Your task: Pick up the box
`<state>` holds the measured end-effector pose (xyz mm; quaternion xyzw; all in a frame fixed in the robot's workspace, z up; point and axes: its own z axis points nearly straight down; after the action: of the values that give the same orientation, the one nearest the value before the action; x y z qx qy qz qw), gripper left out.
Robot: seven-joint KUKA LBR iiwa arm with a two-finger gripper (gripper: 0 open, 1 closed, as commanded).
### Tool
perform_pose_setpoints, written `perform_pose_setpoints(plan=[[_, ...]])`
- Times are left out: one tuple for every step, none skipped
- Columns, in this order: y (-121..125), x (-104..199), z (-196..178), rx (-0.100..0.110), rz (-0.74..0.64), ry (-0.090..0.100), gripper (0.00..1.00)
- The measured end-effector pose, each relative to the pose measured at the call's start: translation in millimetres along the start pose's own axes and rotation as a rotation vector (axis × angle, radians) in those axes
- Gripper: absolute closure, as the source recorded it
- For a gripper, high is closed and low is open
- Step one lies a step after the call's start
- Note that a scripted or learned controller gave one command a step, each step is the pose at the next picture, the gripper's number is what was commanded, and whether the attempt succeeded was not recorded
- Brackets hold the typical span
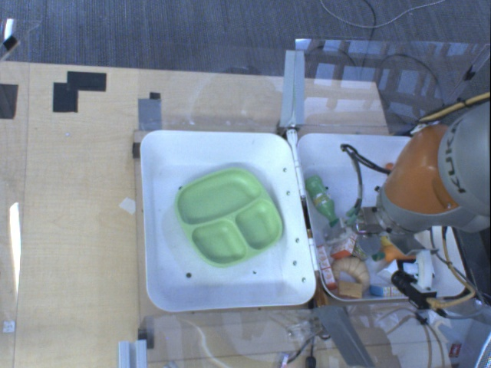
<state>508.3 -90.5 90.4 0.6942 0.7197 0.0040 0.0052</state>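
The wooden bench (77, 205) carries two shallow white bins side by side. The left bin (165, 282) holds a green three-compartment plate (229, 217) lying flat near its centre, turned a little so that its large compartment faces 11 o'clock. The right bin (368, 148) is cluttered in its lower half.

The grey KUKA arm (468, 167) enters from 3 o'clock and bends down over the right bin, its orange band (418, 179) facing the camera and covering the bin's 3 o'clock side. The wrist points down and toward 8 o'clock. The gripper (367, 222) sits low among the clutter near the bin's centre, largely hidden under the wrist, so whether it is released or clamped on anything cannot be told. A dark cable (354, 159) loops across the bare floor of the bin at 12 o'clock.

A green bottle (321, 199) lies at 10 o'clock in the right bin, close to the left wall. The box (325, 265) — narrow, white with red print — lies flat along the left wall at about 7 o'clock, at 8 o'clock from the gripper and apart from it. A pale croissant-shaped item (353, 268) lies just beside the box at 6 o'clock in the bin, and a small orange piece (390, 253) lies at 4 o'clock from the gripper.
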Motion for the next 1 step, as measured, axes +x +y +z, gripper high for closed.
perform_pose_setpoints(plan=[[-2.0, 2.5, 0.0, -0.002, 0.054, -0.001, 0.0]])
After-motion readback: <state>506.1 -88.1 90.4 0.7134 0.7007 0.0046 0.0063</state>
